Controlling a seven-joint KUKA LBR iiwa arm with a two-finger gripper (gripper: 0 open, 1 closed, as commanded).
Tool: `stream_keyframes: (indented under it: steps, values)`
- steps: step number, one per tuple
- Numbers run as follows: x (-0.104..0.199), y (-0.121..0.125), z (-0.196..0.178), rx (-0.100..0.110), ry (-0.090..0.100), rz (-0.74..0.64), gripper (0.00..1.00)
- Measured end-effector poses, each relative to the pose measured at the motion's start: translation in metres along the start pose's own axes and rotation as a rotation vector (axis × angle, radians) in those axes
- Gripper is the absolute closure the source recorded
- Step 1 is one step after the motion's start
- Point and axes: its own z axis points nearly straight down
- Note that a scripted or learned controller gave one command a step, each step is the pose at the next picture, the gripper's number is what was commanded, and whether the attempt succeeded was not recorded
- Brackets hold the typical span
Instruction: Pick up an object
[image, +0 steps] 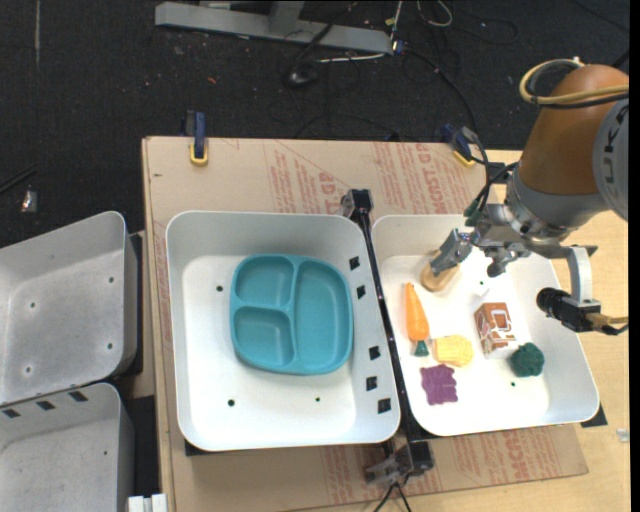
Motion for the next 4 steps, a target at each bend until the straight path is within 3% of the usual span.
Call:
stream_keyframes:
  steps: [1,4]
  values:
    - [0.0,0.002,-0.006,-0.012,-0.002,-0.002,0.0]
    - [-0.001,-0.004,0.135,-0.008,-0.001,0.001,0.0]
